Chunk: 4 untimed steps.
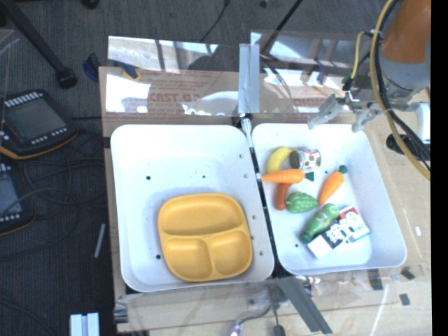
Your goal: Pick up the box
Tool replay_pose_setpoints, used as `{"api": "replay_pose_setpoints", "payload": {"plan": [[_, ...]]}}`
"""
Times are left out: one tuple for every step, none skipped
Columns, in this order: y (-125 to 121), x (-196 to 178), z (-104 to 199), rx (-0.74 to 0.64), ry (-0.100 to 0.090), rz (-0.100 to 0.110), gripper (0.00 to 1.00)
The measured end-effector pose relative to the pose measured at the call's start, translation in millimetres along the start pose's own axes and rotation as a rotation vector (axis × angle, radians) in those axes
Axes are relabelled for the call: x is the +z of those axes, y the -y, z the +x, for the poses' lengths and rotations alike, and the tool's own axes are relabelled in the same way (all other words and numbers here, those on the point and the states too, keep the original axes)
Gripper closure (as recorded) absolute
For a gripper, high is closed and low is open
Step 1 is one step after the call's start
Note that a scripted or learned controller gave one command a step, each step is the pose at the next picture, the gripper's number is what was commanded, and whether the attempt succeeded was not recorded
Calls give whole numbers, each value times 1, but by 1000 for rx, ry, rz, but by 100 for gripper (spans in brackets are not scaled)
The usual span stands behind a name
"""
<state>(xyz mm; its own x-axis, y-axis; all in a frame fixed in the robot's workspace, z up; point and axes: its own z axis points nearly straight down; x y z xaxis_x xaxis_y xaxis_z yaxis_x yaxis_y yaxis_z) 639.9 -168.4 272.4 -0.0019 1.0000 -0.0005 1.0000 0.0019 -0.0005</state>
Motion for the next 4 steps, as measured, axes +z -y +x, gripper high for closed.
{"api": "replay_pose_setpoints", "payload": {"plan": [[40, 164, 29, 81, 0, 3, 0], [-23, 184, 38, 470, 6, 26, 0], [51, 178, 35, 920, 2, 4, 0], [1, 182, 68, 856, 2, -11, 0]]}}
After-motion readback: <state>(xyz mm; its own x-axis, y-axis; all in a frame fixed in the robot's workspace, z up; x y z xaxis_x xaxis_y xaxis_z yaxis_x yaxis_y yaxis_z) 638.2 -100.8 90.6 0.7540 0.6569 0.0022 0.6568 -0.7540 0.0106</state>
